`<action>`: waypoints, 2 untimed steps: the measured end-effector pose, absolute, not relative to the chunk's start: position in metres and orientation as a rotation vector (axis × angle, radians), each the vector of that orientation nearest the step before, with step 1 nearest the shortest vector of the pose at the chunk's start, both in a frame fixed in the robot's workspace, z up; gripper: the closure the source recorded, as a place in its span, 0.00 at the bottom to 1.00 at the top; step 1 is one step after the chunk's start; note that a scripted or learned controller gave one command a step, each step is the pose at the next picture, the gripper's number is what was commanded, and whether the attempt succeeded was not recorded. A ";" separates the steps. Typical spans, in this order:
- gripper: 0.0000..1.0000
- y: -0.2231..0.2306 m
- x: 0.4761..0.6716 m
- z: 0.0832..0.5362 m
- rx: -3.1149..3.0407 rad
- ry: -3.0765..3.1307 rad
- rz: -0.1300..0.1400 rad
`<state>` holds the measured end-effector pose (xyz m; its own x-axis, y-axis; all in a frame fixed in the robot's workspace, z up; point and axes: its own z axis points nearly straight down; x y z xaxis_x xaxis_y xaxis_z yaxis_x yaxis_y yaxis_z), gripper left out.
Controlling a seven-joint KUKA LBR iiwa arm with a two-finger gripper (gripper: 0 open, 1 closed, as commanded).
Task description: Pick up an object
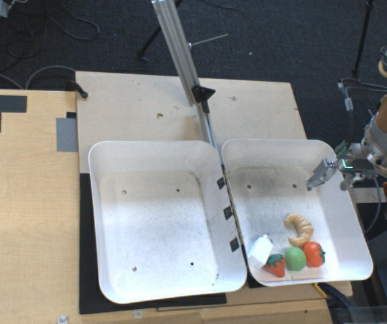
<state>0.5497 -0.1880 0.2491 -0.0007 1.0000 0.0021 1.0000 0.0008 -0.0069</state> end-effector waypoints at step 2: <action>0.00 -0.195 0.556 0.200 -2.217 -2.216 0.006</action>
